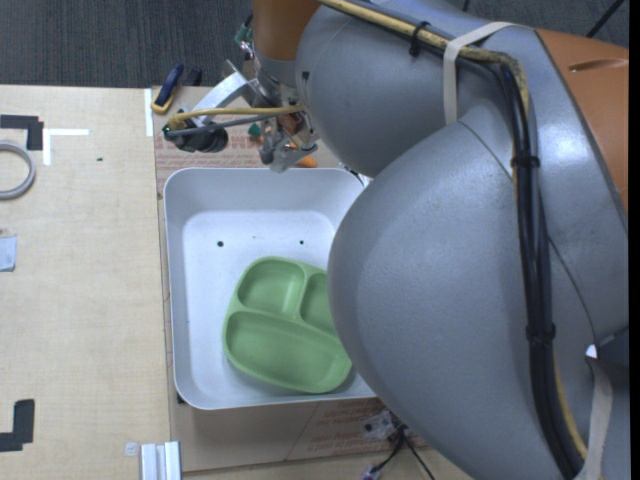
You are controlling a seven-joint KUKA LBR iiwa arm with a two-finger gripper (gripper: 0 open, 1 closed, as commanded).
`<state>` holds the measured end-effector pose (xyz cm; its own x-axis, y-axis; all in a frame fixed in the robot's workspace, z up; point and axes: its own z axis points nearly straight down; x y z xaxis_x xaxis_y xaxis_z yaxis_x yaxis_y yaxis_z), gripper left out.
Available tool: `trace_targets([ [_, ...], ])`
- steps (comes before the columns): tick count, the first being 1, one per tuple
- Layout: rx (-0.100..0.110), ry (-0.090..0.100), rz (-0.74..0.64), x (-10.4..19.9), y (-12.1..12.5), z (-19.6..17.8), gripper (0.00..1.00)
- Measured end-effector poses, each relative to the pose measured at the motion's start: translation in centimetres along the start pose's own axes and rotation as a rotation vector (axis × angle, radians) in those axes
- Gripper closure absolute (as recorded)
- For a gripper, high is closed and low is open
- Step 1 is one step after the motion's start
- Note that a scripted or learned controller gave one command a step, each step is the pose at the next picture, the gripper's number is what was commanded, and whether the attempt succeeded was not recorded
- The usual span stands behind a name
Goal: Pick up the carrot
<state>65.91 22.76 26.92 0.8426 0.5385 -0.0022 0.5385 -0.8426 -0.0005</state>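
My gripper (279, 152) hangs above the far rim of the white bin (171, 268), just beyond its back wall. A small orange bit (307, 149), perhaps the carrot, shows right beside the gripper's tip against the grey arm. Whether the gripper holds it is hidden. The bulky grey arm covers the right half of the view and whatever lies beneath it.
A green divided plate (283, 330) lies in the near part of the bin, its right side under the arm. A blue-and-yellow tool (170, 85) rests beyond the bin's far left corner. The tan bench (80, 298) spreads to the left, with a metal ring (14, 169) at its edge.
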Motion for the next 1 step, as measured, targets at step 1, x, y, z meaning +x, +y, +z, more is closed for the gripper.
trace_targets([
  [1, -0.001, 0.002, 0.284, -7.58, -4.97, -2.85, 1.0],
])
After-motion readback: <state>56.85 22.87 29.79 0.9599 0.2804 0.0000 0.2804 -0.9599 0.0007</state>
